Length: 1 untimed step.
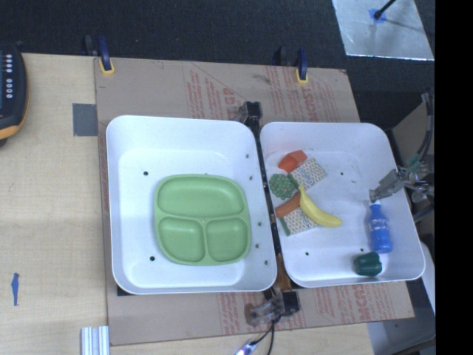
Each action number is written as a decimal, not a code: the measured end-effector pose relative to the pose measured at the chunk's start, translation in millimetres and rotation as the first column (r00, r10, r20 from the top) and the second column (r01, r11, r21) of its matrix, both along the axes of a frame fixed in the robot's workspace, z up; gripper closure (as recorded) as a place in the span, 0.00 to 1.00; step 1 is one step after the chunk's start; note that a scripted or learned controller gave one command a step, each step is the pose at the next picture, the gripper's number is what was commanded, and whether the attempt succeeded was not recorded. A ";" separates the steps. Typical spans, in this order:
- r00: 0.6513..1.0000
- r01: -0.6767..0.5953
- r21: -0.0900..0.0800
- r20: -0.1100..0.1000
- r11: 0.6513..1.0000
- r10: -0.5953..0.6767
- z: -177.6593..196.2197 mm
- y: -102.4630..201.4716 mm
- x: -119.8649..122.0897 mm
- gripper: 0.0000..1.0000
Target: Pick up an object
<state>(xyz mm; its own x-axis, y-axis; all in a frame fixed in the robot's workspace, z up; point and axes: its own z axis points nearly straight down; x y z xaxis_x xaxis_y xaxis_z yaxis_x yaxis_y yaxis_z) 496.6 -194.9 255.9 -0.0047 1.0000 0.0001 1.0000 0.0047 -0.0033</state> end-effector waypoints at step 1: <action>1.000 -0.004 -0.002 0.000 1.000 0.004 -56.3 -15.9 61.6 0.00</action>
